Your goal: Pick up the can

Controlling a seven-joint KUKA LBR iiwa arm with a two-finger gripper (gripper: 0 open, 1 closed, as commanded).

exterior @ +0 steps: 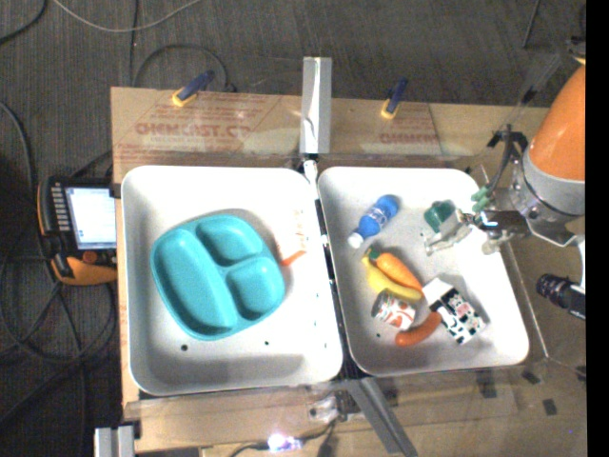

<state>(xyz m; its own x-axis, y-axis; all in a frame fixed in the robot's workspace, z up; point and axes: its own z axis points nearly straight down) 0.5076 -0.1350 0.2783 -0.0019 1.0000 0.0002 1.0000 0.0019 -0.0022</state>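
Note:
The can (390, 308), red and white, lies on its side in the lower middle of the right bin (495, 350). A yellow banana (388, 281) and an orange carrot (400, 268) touch it from above, and a red-orange sausage-shaped piece (419, 331) lies against its lower right. My gripper (468, 239) hangs over the upper right part of that bin, up and to the right of the can and apart from it. Its two silver fingers (443, 235) stand open with nothing between them.
A green object (439, 215) sits just left of the gripper. A blue bottle (375, 218) lies at the upper left of the right bin, and a black-and-white carton (457, 314) right of the can. The left bin (143, 350) holds a teal divided plate (221, 272).

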